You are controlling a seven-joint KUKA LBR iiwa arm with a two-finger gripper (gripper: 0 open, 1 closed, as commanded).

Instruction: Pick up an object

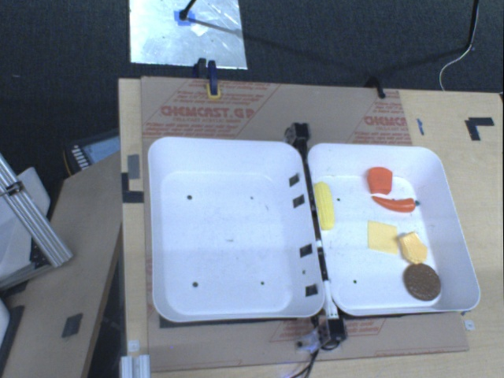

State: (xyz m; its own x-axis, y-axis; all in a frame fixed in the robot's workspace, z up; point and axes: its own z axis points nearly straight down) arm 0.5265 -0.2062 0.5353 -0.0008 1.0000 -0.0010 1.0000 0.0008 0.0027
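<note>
The right bin point(449, 203) holds several small objects. A yellow corn cob point(324, 205) lies along its left wall. An orange block point(379, 179) sits near the back, with a red chili pepper point(395, 204) just in front of it. A flat pale yellow slice point(383, 236) lies mid-bin, touching a yellow chunk point(413, 247) to its right. A round brown cookie point(422, 281) rests near the front right corner.
The left bin point(228, 235) sits beside the right one, joined by black clips along the middle divider point(309, 223). Both stand on a cardboard-covered bench point(260, 109). A shiny metal sheet point(186, 20) lies at the back left.
</note>
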